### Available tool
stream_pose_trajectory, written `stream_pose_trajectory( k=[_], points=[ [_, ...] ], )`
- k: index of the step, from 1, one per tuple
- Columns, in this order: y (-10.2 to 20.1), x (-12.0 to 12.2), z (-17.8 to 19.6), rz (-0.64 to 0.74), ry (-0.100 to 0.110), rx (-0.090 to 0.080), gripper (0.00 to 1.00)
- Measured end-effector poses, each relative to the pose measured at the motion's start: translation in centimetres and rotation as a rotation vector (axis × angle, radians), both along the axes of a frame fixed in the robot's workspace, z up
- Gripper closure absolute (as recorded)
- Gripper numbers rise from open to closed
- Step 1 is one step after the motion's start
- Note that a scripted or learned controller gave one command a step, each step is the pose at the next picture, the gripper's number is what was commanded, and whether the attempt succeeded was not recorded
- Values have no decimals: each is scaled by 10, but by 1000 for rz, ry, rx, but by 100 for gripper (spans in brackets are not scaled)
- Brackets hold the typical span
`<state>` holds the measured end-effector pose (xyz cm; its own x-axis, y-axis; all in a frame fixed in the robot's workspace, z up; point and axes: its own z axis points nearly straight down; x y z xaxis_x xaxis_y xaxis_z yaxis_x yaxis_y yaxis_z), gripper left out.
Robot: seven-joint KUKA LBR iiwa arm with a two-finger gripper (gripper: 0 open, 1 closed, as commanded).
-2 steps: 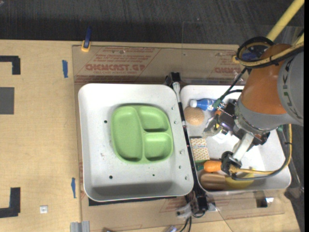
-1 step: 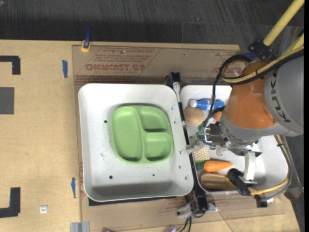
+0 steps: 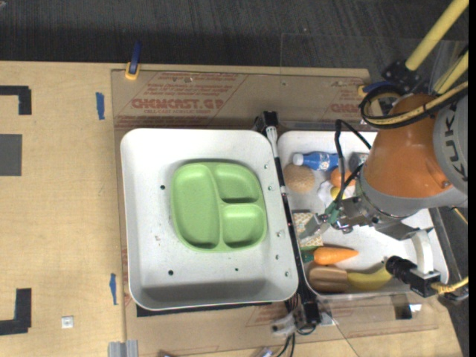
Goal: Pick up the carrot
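On the desk (image 3: 59, 199), left of the carrot (image 3: 334, 256), the left bin (image 3: 149, 162) holds a green divided tray (image 3: 219, 205), flat, three compartments. Right bin (image 3: 439, 222) holds the carrot, lying sideways near the front, free of the claw (image 3: 336, 218). Just in front of the carrot: a brown roll-like item (image 3: 327, 277) and a banana (image 3: 368, 277), its right end hidden by black hardware. Behind the carrot: something patterned (image 3: 309, 229), hard to make out, then a tan rounded item (image 3: 299, 178) and a water bottle (image 3: 316, 160) with a blue label. Claw hangs just behind the carrot, apart from it; can't tell if released or clenched, mostly hidden under the arm (image 3: 405, 162), which covers much of the bin's right half.
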<state>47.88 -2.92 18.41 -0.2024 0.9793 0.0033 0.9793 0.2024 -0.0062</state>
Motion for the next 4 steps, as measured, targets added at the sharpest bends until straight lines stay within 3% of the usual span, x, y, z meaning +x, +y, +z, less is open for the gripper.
stream_pose_trajectory(
  k=[1,2,3,4],
  points=[
    [-51,121,1,-81,-9,-5,0],
    [-92,137,-95,-152,-18,-5,0],
    [-94,139,-82,-150,-26,-12,100],
    [2,154,6,-94,-17,1,100]
  ],
)
